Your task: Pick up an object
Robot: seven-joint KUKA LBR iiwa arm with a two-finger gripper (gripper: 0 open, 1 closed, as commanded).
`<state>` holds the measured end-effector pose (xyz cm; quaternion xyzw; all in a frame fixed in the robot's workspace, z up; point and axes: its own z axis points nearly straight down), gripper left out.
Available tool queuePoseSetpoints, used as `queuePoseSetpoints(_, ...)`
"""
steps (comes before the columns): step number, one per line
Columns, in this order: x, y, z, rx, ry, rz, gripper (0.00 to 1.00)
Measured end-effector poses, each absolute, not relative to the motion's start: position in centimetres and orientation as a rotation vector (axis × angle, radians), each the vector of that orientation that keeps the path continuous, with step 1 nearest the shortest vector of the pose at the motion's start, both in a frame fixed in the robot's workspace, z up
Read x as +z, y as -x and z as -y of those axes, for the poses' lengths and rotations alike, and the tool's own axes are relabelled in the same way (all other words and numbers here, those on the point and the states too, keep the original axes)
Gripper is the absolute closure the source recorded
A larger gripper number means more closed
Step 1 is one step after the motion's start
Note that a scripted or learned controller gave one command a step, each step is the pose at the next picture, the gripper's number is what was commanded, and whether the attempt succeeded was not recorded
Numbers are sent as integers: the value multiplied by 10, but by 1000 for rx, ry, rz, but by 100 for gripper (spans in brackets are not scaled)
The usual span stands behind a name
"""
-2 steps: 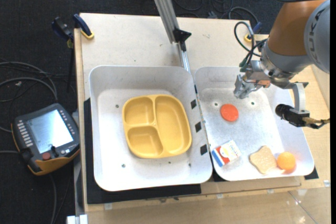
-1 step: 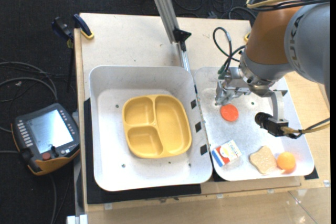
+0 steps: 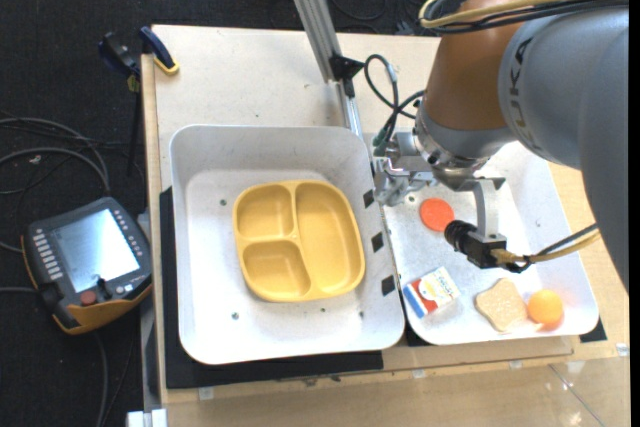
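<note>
Camera view has the gripper (image 3: 412,177) hanging over the far left of the right bin (image 3: 560,205), its grasp impossible to tell and nothing seen held, so this looks like the approach step, the red disc (image 3: 436,213) just beside it likeliest next.

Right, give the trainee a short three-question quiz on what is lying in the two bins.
1. True or false: the yellow divided tray lies in the left bin.
2. Which item lies nearest the toast slice? A) orange ball B) red disc C) small carton
3. Fill in: the yellow divided tray has ___ compartments.

Key: 1 true; 2 A; 3 three.
</note>
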<state>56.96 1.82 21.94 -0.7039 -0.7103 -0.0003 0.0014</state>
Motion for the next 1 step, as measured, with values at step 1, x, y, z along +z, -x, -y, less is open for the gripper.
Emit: queuePoseSetpoints(1, 232, -548, -60, -1, 2211, 2229, 100)
